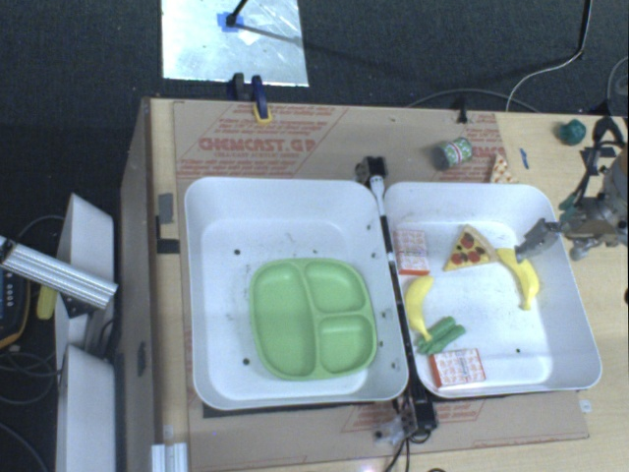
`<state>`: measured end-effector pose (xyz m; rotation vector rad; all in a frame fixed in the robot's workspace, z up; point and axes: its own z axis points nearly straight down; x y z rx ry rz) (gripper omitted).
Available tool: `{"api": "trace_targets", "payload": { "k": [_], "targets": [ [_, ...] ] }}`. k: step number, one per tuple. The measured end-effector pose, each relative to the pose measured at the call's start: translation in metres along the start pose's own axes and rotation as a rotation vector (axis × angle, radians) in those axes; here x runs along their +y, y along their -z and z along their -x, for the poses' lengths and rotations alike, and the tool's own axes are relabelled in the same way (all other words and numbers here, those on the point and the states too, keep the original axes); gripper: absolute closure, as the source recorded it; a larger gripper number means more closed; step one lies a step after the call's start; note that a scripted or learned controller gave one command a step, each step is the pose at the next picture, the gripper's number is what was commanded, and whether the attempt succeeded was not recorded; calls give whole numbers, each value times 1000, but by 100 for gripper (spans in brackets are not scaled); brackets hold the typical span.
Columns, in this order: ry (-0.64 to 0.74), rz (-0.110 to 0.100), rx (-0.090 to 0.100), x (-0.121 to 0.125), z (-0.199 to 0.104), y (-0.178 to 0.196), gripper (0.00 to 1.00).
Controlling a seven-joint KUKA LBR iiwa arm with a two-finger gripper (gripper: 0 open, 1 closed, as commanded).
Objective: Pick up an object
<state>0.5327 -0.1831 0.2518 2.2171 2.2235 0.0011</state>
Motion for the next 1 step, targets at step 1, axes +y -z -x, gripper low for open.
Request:
{"api": "trace_targets", "payload": {
  "k": [1],
  "targets": [
    [0, -4, 2, -26, -65, -140, 0]
  ]
}}
